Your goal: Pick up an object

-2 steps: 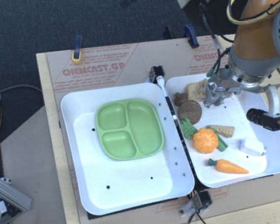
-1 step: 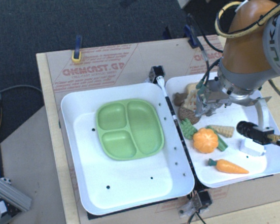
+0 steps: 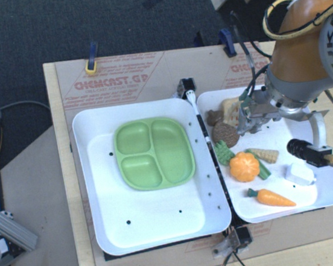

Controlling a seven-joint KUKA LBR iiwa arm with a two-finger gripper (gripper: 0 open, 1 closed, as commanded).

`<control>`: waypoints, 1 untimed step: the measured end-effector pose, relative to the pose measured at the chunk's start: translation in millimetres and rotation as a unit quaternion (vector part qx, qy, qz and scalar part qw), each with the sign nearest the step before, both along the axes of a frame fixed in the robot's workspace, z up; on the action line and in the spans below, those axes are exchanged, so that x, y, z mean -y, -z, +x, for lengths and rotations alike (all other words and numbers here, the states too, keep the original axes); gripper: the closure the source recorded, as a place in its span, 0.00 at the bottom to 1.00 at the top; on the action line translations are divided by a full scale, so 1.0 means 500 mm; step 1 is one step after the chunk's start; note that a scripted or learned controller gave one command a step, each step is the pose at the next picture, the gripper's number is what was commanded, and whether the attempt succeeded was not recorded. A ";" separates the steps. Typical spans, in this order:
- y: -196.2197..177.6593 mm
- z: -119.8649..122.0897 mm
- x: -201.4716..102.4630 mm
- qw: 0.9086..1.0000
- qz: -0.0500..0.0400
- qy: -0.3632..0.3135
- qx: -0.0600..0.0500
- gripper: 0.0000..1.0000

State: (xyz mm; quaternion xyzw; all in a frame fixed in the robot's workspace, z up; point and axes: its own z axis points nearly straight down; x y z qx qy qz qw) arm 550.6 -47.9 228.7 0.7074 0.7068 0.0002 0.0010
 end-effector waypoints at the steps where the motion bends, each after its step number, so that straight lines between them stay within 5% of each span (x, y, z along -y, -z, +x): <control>1: -0.010 0.021 -0.015 1.000 0.000 -0.001 0.000 1.00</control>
